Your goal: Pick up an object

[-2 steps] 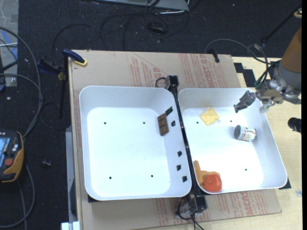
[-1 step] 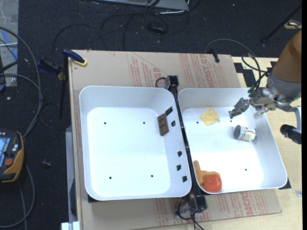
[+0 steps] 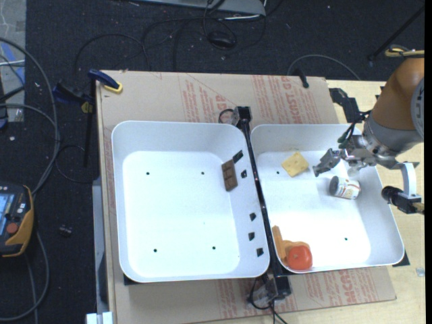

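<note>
Robotics lab, cardboard-topped bench (image 3: 175,90), floor cables (image 3: 155,32), clamps (image 3: 106,81)

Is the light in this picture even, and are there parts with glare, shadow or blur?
Camera view: light is even and soft; the white bins are bright, nearly washed out, with faint shading at their walls; the red object and yellow piece are fairly sharp; the claw looks slightly soft; the dark floor keeps little detail.

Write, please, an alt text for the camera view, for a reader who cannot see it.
A grey and orange robot arm reaches from the right over the right bin, its gripper above the floor between a yellow sponge piece and a small white cylinder. An orange-red object lies in that bin's front left corner. The left bin holds a small brown block.
</note>
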`<state>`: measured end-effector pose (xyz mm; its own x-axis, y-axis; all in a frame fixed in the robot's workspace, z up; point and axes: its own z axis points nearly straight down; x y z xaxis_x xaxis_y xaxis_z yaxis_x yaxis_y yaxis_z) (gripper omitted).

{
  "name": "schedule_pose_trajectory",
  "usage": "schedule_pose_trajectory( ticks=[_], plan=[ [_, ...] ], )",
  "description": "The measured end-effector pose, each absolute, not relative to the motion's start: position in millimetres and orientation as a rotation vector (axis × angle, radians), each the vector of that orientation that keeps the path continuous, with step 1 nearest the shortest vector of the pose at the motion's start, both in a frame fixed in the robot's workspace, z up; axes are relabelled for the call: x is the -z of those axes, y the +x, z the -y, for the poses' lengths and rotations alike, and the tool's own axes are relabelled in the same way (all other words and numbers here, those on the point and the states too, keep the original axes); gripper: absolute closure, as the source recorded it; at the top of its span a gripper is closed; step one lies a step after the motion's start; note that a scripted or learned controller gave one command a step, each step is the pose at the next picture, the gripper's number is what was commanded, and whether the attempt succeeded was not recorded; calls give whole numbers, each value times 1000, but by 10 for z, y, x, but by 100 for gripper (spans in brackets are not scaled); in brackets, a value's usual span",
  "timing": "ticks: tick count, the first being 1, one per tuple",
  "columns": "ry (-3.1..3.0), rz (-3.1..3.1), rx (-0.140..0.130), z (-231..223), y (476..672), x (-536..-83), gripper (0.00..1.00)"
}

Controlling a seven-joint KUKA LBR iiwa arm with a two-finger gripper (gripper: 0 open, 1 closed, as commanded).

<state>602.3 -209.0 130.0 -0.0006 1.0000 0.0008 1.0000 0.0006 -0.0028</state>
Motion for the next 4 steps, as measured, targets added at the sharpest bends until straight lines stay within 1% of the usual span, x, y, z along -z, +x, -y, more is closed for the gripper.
schedule_pose_trajectory(
  ticks=[1, 2, 3, 4],
  plan=[
    [-2221, 2223, 1, 2094, 6032, -1425, 100],
    [-2224, 2225, 5, 2078, 6073, -2051, 100],
    [-2223, 2224, 2, 2147, 6082, -2496, 100],
    [-2222, 2223, 2, 2147, 6086, -2821, 100]
  ],
)
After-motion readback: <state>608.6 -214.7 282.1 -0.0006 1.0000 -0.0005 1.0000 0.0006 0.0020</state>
